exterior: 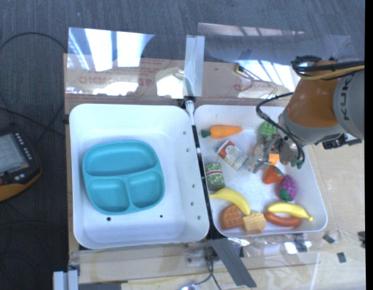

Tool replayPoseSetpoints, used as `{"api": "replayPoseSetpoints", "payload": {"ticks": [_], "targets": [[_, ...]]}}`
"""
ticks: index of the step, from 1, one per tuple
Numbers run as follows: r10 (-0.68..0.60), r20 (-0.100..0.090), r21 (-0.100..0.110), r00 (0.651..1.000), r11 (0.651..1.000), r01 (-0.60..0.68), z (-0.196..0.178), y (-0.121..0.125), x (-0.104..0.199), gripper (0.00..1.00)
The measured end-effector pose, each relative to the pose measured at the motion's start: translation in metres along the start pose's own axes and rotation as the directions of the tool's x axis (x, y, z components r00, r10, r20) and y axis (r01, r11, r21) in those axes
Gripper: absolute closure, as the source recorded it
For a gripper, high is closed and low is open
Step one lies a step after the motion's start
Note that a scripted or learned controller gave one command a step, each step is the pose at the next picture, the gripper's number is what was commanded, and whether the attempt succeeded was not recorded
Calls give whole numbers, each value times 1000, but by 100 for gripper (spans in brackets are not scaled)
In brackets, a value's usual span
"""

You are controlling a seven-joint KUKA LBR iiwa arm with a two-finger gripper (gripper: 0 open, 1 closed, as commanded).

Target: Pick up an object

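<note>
The right bin (313, 180) holds several toy foods. A carrot (225, 131) lies at the back, with a small red and white carton (233, 154) and a green can (214, 176) in front of it. A banana (231, 198), a waffle (233, 216) and a cracker (254, 222) lie near the front. A second banana (289, 210) rests on a sausage (283, 220). My gripper (271, 154) reaches down into the bin's right half, just above a red-orange piece (272, 174) and beside purple grapes (287, 187). A green piece (268, 128) sits behind it.
The left bin (101, 116) holds a teal divided plate (123, 175). Clear plastic walls (192, 59) stand behind both bins. The arm's orange band (313, 104) hangs over the right bin's back right corner. A handheld controller (11, 159) lies off the bench at the left.
</note>
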State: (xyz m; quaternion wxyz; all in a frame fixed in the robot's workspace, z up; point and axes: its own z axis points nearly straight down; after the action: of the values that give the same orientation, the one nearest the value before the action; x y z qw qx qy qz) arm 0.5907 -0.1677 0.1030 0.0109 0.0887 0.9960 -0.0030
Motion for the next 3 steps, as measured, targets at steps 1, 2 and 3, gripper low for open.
{"api": "replayPoseSetpoints", "payload": {"ticks": [1,2,3], "targets": [[69,-21,-4,997,998,-69,7,47,20,100],[71,-21,-3,997,997,-71,7,46,20,0],[139,-14,-2,990,990,-139,12,70,-19,0]]}}
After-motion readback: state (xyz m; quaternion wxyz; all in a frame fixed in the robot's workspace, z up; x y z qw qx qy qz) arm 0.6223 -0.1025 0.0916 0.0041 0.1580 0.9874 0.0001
